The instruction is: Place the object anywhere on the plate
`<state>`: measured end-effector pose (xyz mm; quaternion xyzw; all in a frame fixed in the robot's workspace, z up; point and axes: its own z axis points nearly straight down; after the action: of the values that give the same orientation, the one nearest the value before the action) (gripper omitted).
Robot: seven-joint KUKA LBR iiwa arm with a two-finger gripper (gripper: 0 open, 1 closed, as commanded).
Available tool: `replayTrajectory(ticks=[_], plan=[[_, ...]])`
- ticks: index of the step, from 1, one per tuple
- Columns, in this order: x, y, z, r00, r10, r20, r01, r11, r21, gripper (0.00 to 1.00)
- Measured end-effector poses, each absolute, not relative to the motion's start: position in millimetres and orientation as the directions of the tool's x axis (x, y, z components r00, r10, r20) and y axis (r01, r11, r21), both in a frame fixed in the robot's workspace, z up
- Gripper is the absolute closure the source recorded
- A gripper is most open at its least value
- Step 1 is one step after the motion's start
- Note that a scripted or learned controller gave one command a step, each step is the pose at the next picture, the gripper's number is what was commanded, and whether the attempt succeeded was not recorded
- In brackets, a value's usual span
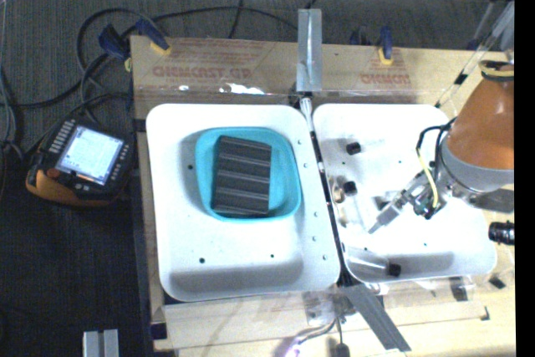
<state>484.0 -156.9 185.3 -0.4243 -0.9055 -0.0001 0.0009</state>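
Note:
A dark grey ridged block point(243, 174) lies flat on the teal plate point(288, 180), which sits in the left white bin point(175, 247). The block rests near the plate's middle, with teal rim showing all around it. My gripper point(387, 211) hangs over the middle of the right white bin point(468, 259), well to the right of the plate and apart from the block. Nothing shows in the gripper. The arm's orange band point(489, 125) sits above it at the right edge.
A few small black pieces point(354, 148) lie in the right bin. A metal divider post point(309, 54) stands between the bins at the back. A handheld control pendant point(84, 159) and cables lie on the floor to the left.

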Motion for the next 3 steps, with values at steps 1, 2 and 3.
replayTrajectory(ticks=[1,2,3], plan=[[495.9,-224,244,-0.736,0.677,-0.003,0.677,0.736,0.0,0.0],[483.6,-223,189,-0.467,0.884,0.001,0.884,0.467,-0.002,0.0],[483.6,-165,133,-0.424,0.906,0.002,0.906,0.424,-0.002,0.0]])
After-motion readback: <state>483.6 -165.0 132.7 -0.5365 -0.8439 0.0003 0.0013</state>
